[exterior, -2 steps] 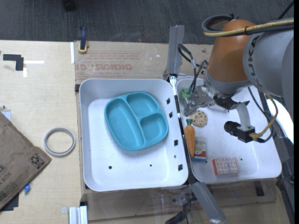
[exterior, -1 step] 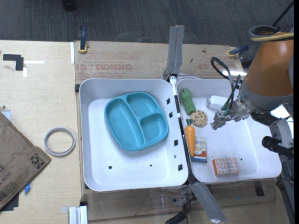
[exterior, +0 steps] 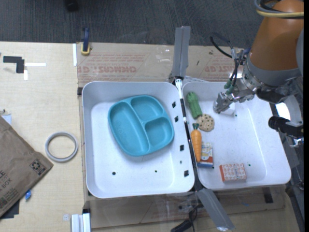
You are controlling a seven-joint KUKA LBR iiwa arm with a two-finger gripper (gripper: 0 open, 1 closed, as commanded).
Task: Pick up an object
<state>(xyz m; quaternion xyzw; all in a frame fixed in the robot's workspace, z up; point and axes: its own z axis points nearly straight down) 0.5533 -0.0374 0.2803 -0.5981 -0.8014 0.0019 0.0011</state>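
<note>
Camera view: the gripper [exterior: 223, 104] is seen above the right bin [exterior: 270, 144], near the cookie [exterior: 206, 123]; whether it is open cannot be told.

"CHEMC27" printed mirrored in red on the cardboard sheet [exterior: 126, 63], "BOX" on the brown cardboard box [exterior: 14, 170] at left
</note>
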